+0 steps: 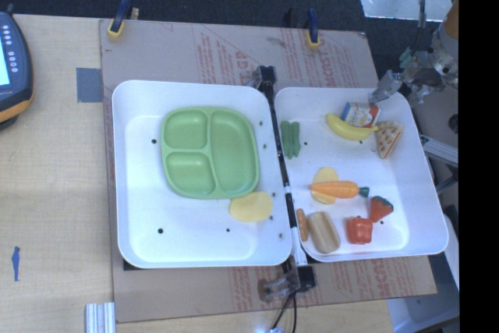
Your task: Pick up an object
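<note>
Gripper (387, 86) hovers at the right bin's (421, 246) far right corner, just above the banana (347, 129); can't tell how open its fingers are.

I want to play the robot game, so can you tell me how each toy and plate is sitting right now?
green plate: flat in left bin, nothing on it
yellow chip: left bin, beside the plate
banana: right bin, lying flat
waffle: right bin, beside banana
carrot: right bin, on its side
hot dog: right bin, front
green bean: right bin, left edge
gripper: over right bin's far corner
</note>
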Robot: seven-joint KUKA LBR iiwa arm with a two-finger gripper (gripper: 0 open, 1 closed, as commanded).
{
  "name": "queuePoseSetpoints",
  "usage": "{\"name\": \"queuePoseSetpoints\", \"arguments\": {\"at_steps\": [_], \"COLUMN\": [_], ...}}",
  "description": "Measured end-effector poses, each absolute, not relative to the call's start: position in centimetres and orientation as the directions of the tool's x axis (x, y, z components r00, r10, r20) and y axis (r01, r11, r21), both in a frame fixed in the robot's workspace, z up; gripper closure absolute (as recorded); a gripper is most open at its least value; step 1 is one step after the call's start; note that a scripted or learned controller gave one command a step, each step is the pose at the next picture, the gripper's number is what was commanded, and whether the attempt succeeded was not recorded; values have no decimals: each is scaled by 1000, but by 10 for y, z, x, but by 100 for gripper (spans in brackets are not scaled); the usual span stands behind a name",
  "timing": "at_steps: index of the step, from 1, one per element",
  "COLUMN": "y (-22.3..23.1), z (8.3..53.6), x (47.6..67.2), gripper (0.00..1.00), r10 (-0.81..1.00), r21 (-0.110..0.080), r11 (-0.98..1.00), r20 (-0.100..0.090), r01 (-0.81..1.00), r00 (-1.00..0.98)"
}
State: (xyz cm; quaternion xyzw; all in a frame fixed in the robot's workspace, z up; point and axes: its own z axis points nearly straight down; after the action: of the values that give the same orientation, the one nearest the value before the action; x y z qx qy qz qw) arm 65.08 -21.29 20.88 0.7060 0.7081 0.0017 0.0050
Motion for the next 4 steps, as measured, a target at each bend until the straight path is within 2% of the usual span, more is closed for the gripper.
{"name": "queuePoseSetpoints", "arguments": {"at_steps": [1, 2, 3, 4], "y": [-176, -214, -213, -207], "z": [159, 87, 102, 210], "x": [566, 505, 510, 511], "gripper": [0, 0, 100, 100], "r10": [1000, 1000, 1000, 1000], "r21": [-14, -13, -4, 5], "r11": [2, -1, 7, 5], "r20": [4, 2, -1, -2], "r01": [1000, 1000, 1000, 1000], "r00": [-2, 1, -7, -5]}}
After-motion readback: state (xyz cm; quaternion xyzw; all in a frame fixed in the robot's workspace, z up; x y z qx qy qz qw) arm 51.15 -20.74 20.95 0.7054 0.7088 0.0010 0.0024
